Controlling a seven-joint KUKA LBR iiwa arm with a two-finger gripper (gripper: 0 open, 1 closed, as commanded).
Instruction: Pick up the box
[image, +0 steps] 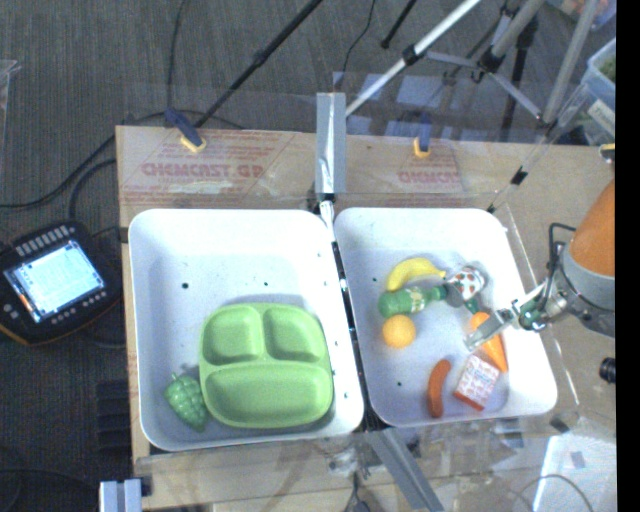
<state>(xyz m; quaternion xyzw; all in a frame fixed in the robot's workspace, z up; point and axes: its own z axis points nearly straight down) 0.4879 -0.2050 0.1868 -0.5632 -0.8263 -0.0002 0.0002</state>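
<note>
The box (477, 382), a small red and white carton, lies tilted near the front right corner of the right bin (420, 222). My gripper (490, 328) reaches in from the right and hovers just behind the box, over an orange carrot (496, 352) that lies between the two. The box sits on the bin floor, apart from the gripper. The arm's orange band (598, 240) shows at the right edge.
The right bin also holds a banana (414, 271), a green bottle (411, 299), an orange ball (399, 331), a red sausage (437, 387) left of the box, and a small patterned toy (464, 283). The left bin (160, 260) holds a green divided tray (266, 365) and a green bumpy fruit (185, 400).
</note>
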